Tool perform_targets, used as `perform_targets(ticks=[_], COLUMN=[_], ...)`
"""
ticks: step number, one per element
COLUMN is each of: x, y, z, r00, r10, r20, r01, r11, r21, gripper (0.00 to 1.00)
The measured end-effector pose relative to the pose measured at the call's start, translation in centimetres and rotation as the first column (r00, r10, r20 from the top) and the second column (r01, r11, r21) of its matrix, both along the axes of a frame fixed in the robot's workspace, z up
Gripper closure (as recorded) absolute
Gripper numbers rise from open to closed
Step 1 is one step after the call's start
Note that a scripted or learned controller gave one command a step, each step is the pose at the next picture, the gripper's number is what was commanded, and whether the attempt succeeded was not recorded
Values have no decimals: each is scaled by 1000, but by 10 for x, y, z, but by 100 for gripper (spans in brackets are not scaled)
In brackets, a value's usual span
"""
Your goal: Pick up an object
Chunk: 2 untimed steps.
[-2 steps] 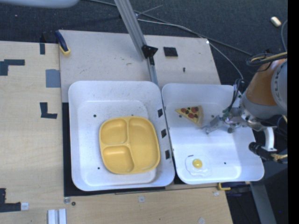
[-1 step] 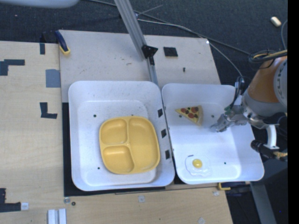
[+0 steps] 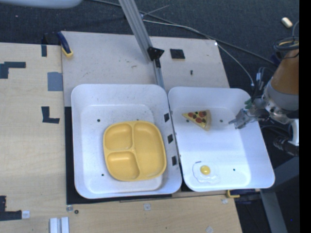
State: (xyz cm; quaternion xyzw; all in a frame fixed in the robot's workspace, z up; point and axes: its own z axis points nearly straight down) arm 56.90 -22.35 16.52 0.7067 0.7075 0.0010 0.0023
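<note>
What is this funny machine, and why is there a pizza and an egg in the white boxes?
That is a robot arm, grey with an orange band, reaching in from the right side of the picture. At its end is a gripper, a little hand with two fingers. The camera hangs above the bench and looks down at a slant.

On the bench sit two shallow white bins. The left bin holds a yellow plate split into three sections. The right bin holds a toy pizza slice near the top and a toy fried egg near the bottom.

The robot's job is to pick something up. Right now the gripper hovers at the right bin's edge, a little to the right of the pizza slice, with nothing between its fingers that I can see.
</note>
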Motion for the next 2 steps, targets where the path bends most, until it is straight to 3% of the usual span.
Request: perform_targets(ticks=[1, 2], x=[1, 2], y=[0, 1], z=[53, 72], r00=[1000, 1000], r10=[1, 0], r20=[-1, -3], r01=[-1, 0], r11=[1000, 1000], r21=[0, 2], gripper=[100, 100])
